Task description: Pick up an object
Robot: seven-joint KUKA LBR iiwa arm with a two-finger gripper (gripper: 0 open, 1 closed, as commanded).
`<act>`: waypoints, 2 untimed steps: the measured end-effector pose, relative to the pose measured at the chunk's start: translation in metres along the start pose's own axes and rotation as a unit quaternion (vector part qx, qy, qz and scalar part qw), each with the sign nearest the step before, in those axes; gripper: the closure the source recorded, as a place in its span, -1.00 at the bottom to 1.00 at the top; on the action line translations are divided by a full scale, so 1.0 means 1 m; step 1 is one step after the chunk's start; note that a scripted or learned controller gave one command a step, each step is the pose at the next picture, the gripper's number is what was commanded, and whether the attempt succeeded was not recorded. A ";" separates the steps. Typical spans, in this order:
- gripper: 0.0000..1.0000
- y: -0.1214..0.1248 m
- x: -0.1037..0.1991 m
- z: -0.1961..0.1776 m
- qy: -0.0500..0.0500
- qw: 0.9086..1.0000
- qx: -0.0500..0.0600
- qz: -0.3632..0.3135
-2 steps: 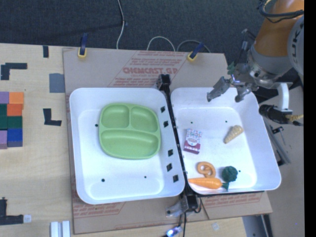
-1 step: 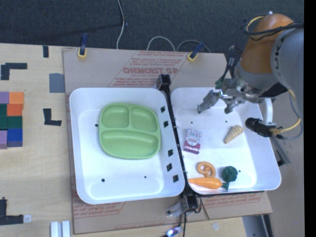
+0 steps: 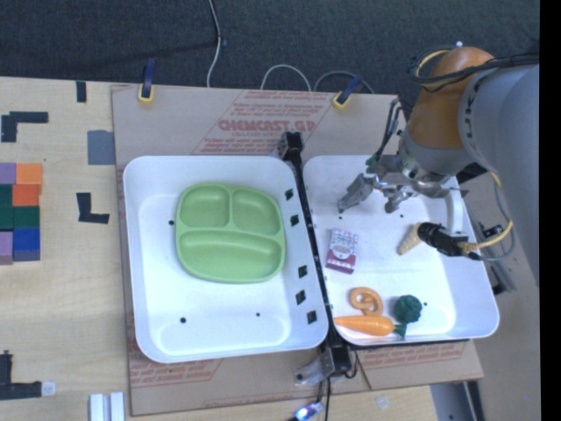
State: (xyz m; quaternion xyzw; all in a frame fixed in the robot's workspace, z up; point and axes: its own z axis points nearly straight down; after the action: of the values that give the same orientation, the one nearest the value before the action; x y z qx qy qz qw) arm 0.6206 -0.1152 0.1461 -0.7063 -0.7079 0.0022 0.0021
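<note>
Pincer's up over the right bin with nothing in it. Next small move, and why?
Probably shift the pincer toward the small packet and descend. Its fingers are spread open and hold nothing, hovering over bare floor at the back of the right bin. The packet lies flat, apart from the pretzel and carrot, so it looks like the least crowded target.
</note>
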 end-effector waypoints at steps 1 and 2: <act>-1.00 0.005 -0.004 0.048 0.000 1.000 0.001 0.000; 1.00 0.006 -0.003 0.035 0.000 1.000 -0.002 -0.001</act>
State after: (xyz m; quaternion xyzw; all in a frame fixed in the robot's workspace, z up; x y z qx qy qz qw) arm 0.6265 -0.1182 0.1114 -0.7060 -0.7082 0.0011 0.0010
